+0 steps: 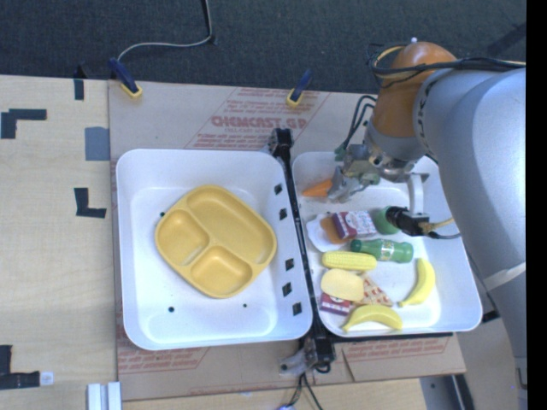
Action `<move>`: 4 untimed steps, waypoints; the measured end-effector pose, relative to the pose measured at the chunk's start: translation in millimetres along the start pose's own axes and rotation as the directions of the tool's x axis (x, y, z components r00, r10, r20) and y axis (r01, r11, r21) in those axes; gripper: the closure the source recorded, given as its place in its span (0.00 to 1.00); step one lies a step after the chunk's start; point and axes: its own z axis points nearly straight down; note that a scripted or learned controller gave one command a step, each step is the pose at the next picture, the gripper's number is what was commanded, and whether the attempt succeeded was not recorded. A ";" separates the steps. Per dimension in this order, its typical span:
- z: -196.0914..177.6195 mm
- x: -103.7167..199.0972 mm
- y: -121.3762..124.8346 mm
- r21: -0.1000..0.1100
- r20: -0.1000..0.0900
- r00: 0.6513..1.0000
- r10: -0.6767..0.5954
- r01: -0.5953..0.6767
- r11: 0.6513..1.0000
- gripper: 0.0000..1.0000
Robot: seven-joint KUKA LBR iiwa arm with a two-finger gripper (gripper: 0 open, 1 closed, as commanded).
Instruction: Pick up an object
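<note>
My gripper [340, 190] hangs low over the back left part of the right bin [453, 310], right by an orange carrot [314, 189] that pokes out to its left. Whether the carrot sits between the fingers is hidden by the wrist. In front of the gripper lie a red and white packet [352, 225], a green bottle [385, 249], a corn cob [348, 261], a pizza slice [373, 293], a pale bun-like piece [341, 284] and two bananas [420, 281] [373, 317].
The left bin [141, 306] holds a yellow divided tray [215, 240]. A black divider with clips [293, 237] runs between the bins. The grey arm with its orange band [410, 84] covers the right bin's back right corner.
</note>
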 end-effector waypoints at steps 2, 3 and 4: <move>-9.1 0.6 -0.5 0.001 -0.002 1.000 -0.001 0.001 1.000 1.00; -9.0 0.6 -0.6 0.001 -0.001 1.000 -0.001 0.001 1.000 0.00; 16.6 5.9 5.5 -0.023 -0.004 1.000 -0.006 0.006 1.000 0.00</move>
